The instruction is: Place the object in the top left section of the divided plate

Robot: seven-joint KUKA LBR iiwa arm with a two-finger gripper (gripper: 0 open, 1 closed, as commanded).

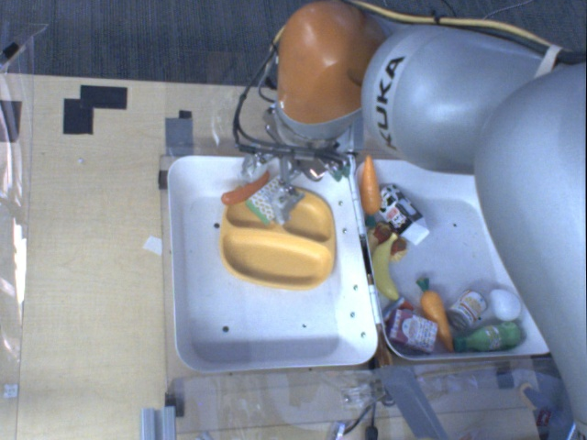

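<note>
The object (266,205), a small green-and-white packet, sits under my hand (280,191), over the divided plate (275,255) and its upper sections. I cannot tell whether my hand is grasping it. An orange sausage (243,192) lies just left.

- Bench top (92,273): pale, light-wood surface, evenly lit.
- Floor (138,16): dark grey-blue carpet beyond the bench's far edge.
- Black markers (94,108): blocky shapes on the bench, far left.
- Clear panel (18,200): transparent sheet standing along the left edge.
- Cables (477,12): thin, trailing over the carpet, upper right.
</note>
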